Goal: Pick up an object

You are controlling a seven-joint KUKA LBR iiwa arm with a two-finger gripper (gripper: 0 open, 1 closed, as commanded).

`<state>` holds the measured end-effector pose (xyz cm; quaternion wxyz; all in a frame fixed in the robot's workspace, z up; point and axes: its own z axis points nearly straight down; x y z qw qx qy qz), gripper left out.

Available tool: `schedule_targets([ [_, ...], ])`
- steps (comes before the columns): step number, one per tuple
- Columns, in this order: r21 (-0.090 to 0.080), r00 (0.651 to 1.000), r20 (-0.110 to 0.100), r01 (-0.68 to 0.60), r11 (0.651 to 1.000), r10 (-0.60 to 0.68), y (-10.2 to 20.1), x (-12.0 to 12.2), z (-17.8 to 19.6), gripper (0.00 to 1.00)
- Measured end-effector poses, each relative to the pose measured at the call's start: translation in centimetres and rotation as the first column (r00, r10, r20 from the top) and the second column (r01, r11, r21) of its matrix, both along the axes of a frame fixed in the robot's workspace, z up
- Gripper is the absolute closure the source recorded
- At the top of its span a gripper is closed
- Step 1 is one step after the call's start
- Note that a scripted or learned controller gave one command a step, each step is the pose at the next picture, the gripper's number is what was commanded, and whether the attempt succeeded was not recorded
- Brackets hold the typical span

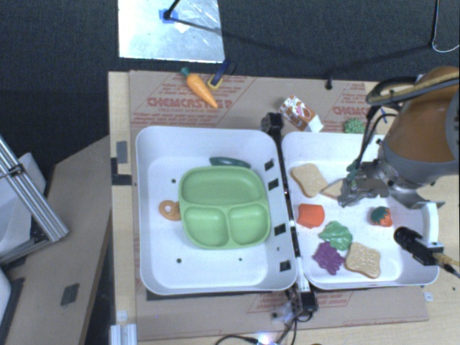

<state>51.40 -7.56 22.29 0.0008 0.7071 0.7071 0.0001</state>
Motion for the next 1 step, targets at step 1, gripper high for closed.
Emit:
schedule_targets([
  [1, 0.001, 1.0, 0.0, -0.004, 1.0, 0.004, 0.77, -0.73, 0.63, 1.0],
])
